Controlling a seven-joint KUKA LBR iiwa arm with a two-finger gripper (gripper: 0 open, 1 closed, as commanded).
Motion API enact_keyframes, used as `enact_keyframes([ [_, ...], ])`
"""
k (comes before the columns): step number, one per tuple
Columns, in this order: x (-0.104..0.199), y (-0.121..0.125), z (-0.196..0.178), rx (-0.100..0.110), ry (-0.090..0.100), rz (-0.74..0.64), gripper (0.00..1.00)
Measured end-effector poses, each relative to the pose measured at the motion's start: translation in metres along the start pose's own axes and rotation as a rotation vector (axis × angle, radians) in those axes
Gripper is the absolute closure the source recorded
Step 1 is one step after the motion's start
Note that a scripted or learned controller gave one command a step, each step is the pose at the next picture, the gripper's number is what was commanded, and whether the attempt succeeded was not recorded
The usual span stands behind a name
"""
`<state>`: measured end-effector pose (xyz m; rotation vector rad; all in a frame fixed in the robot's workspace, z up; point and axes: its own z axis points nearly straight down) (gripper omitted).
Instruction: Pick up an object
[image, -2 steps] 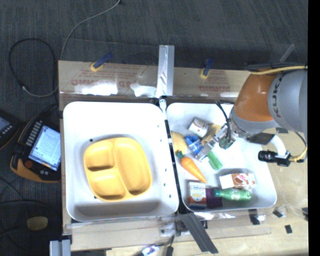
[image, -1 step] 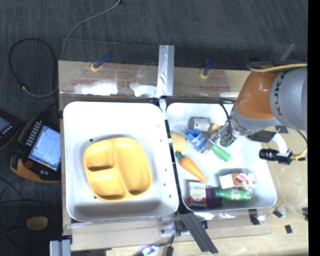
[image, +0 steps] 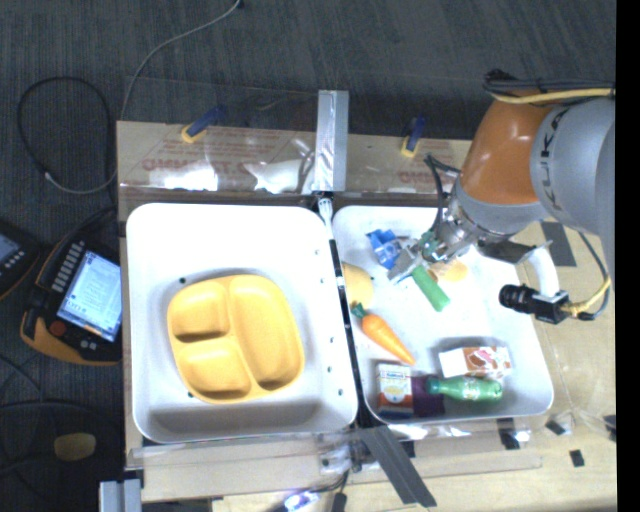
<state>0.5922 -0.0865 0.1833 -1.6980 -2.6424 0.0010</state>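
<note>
Right bin (image: 540, 395): gripper (image: 428, 250) low at its far end, likely lowered for a pick; finger state cannot be told. Nearest candidates: green stick (image: 431, 288) just below, blue packet (image: 383, 246) beside. Carrot (image: 384, 337), bottle (image: 466, 389), carton (image: 478, 360) nearer. Left bin: yellow tray (image: 235, 334).

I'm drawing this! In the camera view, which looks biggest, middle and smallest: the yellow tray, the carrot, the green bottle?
1. Yellow tray, by far the biggest.
2. and 3. Green bottle and carrot look about the same length, so I won't rank them.
</note>
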Motion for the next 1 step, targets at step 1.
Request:
enact_keyframes([
  [1,-0.0013,0.0387,0.0003,0.002,-0.002,0.183,1.0],
])
